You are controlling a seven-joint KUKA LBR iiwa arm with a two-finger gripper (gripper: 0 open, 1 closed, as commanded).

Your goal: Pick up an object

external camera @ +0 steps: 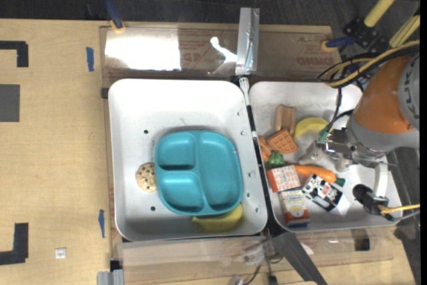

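On the left the bench [47, 143] is bare wood with a few dark marks. The left bin [127, 110] holds a teal tray [198, 170] with three compartments, set at a slight tilt. A cookie [145, 176] lies just beside the tray's left edge, touching or nearly so. A yellow thing [219, 220] pokes out from under the tray's near edge; most of it is hidden.

Behind the bins stands a cardboard wall [200, 50] with clear film over it, and a grey post [247, 40] rises at the seam between the two bins.

The right bin [293, 93] holds a crowded pile of toy food. Near its back lies a tan block [285, 117], with a waffle [281, 141] just in front of it. A banana [309, 127] lies to the right of these. Below the waffle sits a red box [284, 177], and in front of that a small carton [293, 205] with an orange base. A carrot [315, 173] lies across the middle, and a black-and-white packet [323, 192] sits just below it, touching the carton's right side.

The gripper [333, 147] is low over the right side of this bin, near the banana and the carrot's right end. Nothing can be seen held by it, and how it is set is not clear from above. Above it come the grey wrist and the orange band [387, 100], with black and yellow cables [353, 67] looping behind.
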